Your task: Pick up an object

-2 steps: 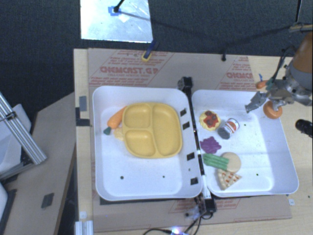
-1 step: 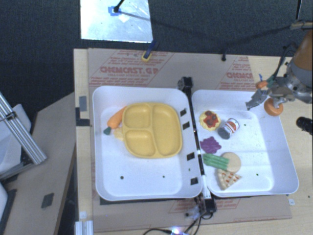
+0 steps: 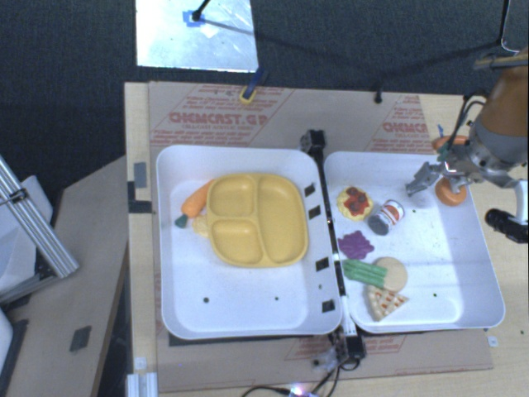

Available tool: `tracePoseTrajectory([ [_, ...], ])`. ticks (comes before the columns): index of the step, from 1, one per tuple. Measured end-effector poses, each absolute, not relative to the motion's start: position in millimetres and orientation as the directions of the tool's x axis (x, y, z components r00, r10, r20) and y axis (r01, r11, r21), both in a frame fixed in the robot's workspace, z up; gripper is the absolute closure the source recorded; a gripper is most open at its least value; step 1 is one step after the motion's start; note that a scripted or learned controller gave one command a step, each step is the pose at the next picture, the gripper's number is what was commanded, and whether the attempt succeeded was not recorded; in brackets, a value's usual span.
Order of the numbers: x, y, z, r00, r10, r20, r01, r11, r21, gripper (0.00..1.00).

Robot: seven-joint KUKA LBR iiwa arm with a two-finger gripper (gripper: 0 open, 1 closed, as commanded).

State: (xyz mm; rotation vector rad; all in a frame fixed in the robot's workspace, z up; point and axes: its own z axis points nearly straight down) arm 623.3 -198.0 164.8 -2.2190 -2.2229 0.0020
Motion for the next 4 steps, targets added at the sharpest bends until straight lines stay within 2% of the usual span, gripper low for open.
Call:
tracePoseTrajectory([
  [1, 622.3, -206.0, 118.8, -0.001, 1.0, 0.0, 1.0, 0.001, -0.002, 0.0],
  [2, 625.3, -204.4, 109.1, -0.004, 1.0, 0.0, 1.0, 0.004, 0.007, 0.0],
  [3, 625.7, -204.5, 118.8, -0.005, 1.0, 0.0, 1.0, 0.005, 0.009, 1.0],
  [4, 630.9, -201.5, 183.6, -0.005, 1.0, -0.003, 1.0, 0.005, 0.009, 1.0],
])
